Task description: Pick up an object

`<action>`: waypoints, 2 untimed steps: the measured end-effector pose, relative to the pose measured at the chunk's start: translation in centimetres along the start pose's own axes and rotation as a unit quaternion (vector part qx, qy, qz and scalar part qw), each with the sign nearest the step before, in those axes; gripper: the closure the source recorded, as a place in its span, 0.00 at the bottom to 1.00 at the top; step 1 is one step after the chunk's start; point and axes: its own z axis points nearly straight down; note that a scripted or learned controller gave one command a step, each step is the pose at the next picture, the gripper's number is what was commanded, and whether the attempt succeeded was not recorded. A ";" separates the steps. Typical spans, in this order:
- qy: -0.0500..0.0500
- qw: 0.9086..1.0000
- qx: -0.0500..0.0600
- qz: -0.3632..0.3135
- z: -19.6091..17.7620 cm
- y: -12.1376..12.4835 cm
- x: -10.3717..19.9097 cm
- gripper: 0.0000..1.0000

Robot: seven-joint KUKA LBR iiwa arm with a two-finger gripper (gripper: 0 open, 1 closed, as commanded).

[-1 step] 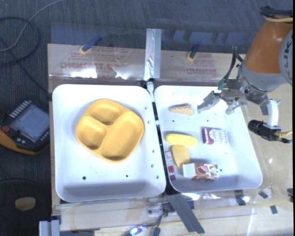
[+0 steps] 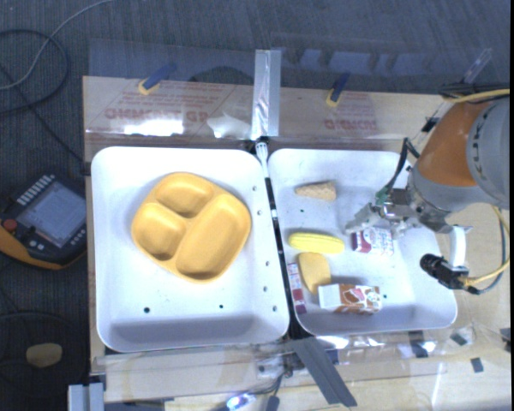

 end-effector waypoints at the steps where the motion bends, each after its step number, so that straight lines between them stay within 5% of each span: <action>1: -0.004 1.000 -0.008 -0.010 0.4 -2.0 2.6 0.00; 2: -0.003 1.000 -0.007 -0.010 -0.4 -2.0 2.7 1.00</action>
